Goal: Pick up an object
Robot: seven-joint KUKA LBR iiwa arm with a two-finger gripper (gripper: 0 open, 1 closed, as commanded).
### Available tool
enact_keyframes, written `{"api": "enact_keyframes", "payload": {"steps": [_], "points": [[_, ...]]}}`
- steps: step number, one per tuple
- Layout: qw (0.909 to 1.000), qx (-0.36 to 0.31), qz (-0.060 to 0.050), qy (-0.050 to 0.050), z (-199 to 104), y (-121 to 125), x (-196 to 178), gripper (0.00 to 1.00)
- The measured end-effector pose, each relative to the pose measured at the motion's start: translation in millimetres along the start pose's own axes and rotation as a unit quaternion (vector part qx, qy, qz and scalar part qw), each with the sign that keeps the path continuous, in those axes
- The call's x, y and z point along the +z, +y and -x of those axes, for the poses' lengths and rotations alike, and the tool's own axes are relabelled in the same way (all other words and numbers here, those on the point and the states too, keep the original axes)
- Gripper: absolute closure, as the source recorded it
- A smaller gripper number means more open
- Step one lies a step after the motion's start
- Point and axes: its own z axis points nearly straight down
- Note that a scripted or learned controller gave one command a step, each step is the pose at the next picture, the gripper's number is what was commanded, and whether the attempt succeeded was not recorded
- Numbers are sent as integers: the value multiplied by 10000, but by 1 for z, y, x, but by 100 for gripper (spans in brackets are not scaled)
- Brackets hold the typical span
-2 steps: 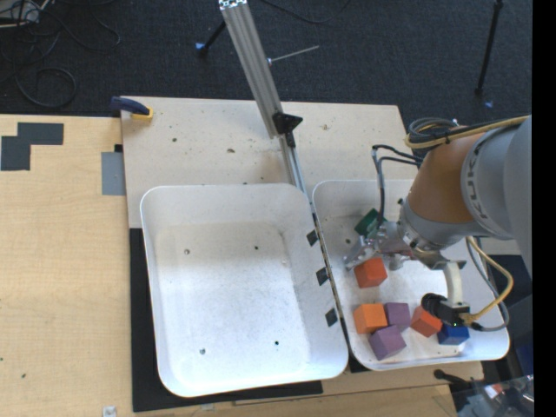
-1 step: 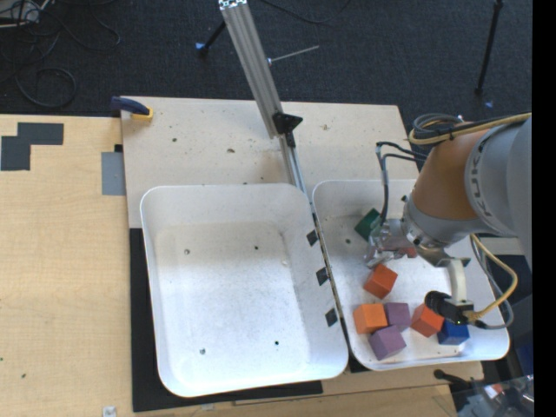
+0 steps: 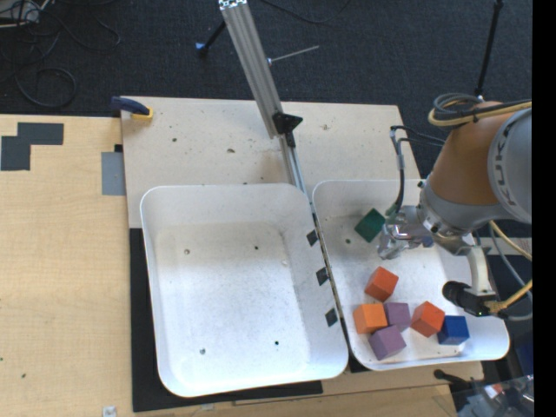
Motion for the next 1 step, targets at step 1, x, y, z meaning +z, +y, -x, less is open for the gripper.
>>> {"api": "enact_keyframes", "payload": {"steps": [1], "points": [[10000,-46,-1,-1,1,1,-44,100]]}}
